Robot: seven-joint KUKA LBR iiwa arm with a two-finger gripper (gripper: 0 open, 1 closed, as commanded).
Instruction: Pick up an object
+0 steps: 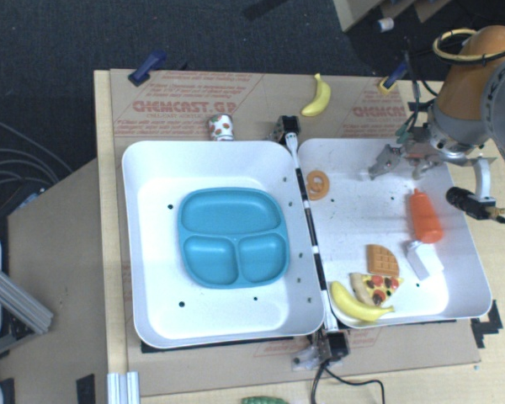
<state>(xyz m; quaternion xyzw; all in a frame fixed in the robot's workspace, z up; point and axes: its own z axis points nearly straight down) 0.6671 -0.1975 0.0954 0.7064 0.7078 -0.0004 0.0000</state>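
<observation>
One fixed cam above bench [236, 91], slanted down, both bins [151, 310] in frame, mid-range.

robot lab — cardboard-topped bench [185, 99], two white bins [151, 225], loose cables [17, 158], dark carpet [67, 23]

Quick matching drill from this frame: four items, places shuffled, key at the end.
Items:
1. blue tray
2. donut
3. carrot
4. small cup

Places:
A. on the cardboard behind the left bin
B. right bin, far-left corner by the divider
C. middle of the left bin
D. right bin, right side, below the tool

Pairs: 1-C, 2-B, 3-D, 4-A

The tool hangs over the far part of the right bin, with nothing visibly held.
</observation>
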